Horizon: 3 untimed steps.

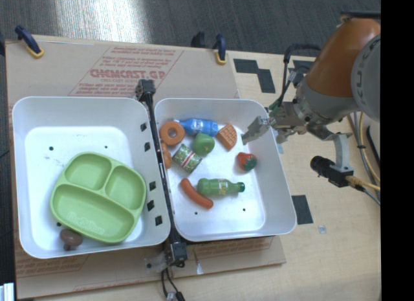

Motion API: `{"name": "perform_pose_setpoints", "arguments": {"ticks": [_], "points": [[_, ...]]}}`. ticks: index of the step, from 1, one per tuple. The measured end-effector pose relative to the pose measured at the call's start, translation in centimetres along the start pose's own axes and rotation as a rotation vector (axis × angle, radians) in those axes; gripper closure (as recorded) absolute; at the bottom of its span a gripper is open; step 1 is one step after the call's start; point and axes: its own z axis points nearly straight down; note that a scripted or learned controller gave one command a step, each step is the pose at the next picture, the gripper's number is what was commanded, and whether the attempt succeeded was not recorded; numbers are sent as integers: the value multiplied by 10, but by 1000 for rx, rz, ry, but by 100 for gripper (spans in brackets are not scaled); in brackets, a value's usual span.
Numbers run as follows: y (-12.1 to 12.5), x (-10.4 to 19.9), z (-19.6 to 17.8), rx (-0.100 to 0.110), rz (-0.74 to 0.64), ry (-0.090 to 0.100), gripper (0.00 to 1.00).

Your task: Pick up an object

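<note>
The right bin holds several toy foods: an orange ring, a blue bottle, a green fruit, an orange waffle-like piece, a green-and-red can, a red strawberry-like piece, a green bottle and an orange-red sausage. My gripper hangs over the bin's upper right corner, tilted down to the left. It is just right of the waffle piece and above the red piece. Nothing shows in its grasp.
The left bin holds a green divided plate and a small brown lump at its front corner. A black hinge strip runs between the bins. Clamps and cables sit along the bench to the right.
</note>
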Motion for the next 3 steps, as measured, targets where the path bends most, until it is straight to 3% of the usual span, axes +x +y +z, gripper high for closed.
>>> {"name": "perform_pose_setpoints", "arguments": {"ticks": [1, 2, 3], "points": [[-64, -2, 115, 4, -1, 1, 0], [-44, 25, 154, 1, -3, 1, 0], [-43, 24, 143, 1, -7, -1, 100]]}}
